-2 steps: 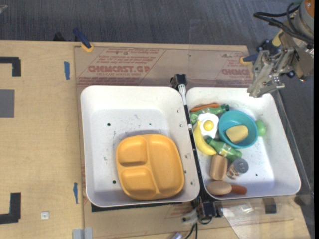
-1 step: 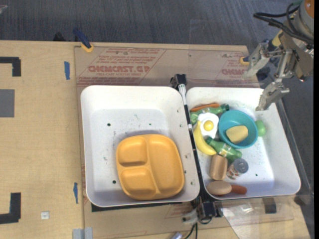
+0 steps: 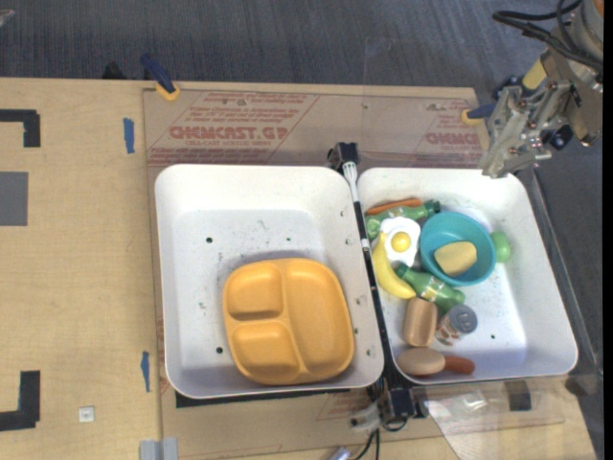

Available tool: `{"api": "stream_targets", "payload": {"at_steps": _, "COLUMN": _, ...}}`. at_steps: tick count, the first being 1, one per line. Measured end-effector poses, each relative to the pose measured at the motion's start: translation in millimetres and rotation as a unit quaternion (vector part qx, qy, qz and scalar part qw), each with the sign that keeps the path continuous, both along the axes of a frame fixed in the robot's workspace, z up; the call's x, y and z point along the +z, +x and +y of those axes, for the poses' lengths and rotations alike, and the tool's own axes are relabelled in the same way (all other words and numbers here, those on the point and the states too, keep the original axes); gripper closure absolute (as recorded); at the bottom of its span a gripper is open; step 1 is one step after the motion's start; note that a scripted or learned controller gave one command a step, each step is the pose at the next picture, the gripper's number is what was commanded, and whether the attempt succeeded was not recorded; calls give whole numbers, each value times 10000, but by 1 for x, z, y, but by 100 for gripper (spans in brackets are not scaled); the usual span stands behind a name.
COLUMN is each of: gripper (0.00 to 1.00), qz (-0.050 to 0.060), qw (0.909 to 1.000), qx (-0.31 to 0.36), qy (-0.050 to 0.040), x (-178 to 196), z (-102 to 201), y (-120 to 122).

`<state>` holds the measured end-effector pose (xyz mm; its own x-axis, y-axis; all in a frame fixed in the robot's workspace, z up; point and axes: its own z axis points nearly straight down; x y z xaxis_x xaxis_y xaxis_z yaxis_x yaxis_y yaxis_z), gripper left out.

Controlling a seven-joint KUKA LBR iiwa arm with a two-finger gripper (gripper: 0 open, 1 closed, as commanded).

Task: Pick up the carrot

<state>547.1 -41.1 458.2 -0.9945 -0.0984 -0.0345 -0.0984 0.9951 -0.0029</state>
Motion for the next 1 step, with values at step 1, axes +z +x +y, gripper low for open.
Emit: {"api": "stream_targets", "payload": {"at_steps": 1, "gripper": 0, "qz": 8, "qw": 10000, "qx": 0, "qy": 1, "x": -1, "z": 0, "y": 0}}
